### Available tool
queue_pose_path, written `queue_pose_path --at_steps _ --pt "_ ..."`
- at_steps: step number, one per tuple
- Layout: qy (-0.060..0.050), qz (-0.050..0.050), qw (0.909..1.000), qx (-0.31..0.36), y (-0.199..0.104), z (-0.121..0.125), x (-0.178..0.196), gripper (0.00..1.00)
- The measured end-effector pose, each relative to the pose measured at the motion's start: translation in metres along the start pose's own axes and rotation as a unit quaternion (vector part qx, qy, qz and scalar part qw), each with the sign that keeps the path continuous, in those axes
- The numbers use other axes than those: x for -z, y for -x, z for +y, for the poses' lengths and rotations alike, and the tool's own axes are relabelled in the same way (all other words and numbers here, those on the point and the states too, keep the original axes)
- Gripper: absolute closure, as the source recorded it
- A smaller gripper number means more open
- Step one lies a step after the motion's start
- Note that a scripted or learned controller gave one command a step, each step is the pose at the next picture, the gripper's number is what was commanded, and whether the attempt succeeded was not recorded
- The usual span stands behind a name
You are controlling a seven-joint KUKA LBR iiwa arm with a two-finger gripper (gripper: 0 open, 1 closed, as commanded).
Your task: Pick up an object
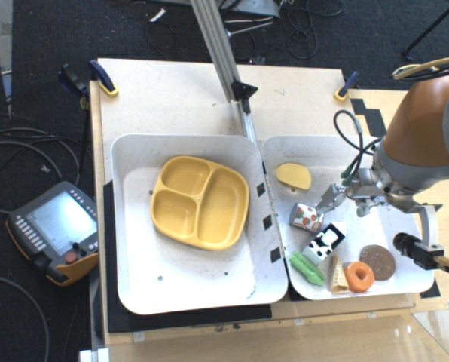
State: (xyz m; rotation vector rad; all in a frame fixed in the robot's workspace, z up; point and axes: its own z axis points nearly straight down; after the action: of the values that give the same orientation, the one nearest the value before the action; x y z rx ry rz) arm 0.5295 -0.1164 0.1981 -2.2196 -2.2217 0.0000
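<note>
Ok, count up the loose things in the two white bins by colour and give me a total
Yellow: 2, the divided plate and the small flat piece
Green: 1
Orange: 1, ring
Brown: 1, disc
Black and white: 1
White with red spots: 1
Cream: 1
Total: 8

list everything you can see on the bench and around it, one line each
bins: 2, white, side by side on the bench
divided plate: 1, yellow, three compartments, in the left bin
flat oval piece: 1, yellow, upper part of the right bin
small can: 1, white with red spots, middle of the right bin
patterned block: 1, black and white, below the can
green piece: 1, green, front of the right bin
ring: 1, orange, front of the right bin
round disc: 1, brown, right of the ring
control pendant: 1, grey and orange, on the floor left of the bench
clamps: 2, yellow and blue, at the bench's back corners
arm: 1, grey with orange band, from the right
gripper: 1, grey, over the right bin near the can
</note>
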Motion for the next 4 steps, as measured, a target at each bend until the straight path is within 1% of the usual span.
queue_pose_path --at_steps 1,2,3,4 --pt "0.0 0.0 1.0 0.0 0.0 0.0 0.0 0.0" --pt "-0.002 0.0 1.0 -0.001 0.0 0.0 -0.043 0.0" --pt "0.01 -0.003 0.9999 0.0 0.002 0.005 -0.074 0.0" --pt "0.012 -0.003 0.9999 0.0 0.002 0.007 -0.065 1.0"
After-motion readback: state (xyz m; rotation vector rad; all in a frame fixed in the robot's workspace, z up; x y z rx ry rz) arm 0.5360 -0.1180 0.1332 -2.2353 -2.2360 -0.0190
